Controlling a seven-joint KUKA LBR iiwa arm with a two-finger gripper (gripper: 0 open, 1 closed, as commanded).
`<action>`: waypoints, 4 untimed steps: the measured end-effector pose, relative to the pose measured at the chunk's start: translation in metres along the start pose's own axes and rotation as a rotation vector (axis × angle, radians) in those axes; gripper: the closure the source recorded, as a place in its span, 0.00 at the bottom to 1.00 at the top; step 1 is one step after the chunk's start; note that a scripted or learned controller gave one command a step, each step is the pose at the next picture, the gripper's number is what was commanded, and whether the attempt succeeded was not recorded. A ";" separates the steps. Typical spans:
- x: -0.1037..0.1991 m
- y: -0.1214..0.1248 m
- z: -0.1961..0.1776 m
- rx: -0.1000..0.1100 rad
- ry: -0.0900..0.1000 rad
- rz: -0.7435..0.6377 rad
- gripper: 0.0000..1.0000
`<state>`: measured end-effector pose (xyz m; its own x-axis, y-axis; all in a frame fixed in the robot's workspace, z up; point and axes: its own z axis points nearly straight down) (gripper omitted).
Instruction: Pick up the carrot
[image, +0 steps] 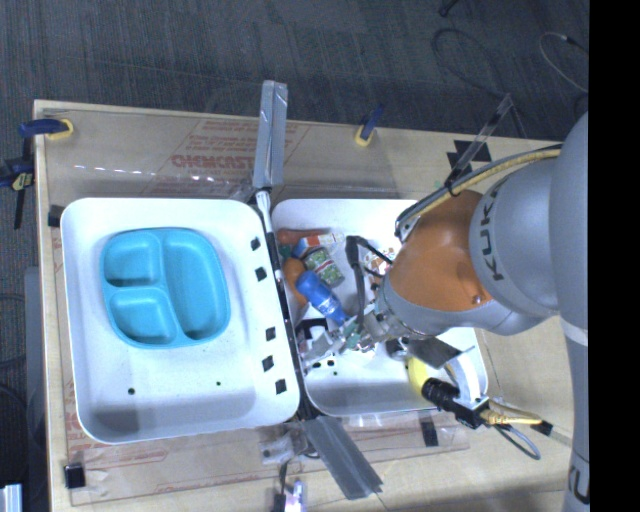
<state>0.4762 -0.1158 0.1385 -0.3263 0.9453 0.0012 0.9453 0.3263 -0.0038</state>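
Observation:
The carrot (292, 272) is an orange piece lying against the left wall of the right bin (350, 400), partly covered by a blue bottle (320, 293) and a green-labelled item (322, 262). My gripper (333, 348) hangs low in the right bin, just below and to the right of the bottle, a short way from the carrot. The arm's orange band and grey wrist hide the bin's middle and right side.
A second orange-red item (303, 241) lies at the right bin's back left corner. The left bin (150, 390) holds a blue divided plate (165, 285). A metal divider bar (268, 140) runs between the bins.

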 end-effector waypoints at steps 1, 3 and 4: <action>-0.087 0.038 -0.019 -0.001 0.000 0.156 0.00; -0.045 0.042 -0.112 -0.001 -0.001 0.058 0.00; 0.002 0.000 0.010 0.001 -0.005 -0.021 0.00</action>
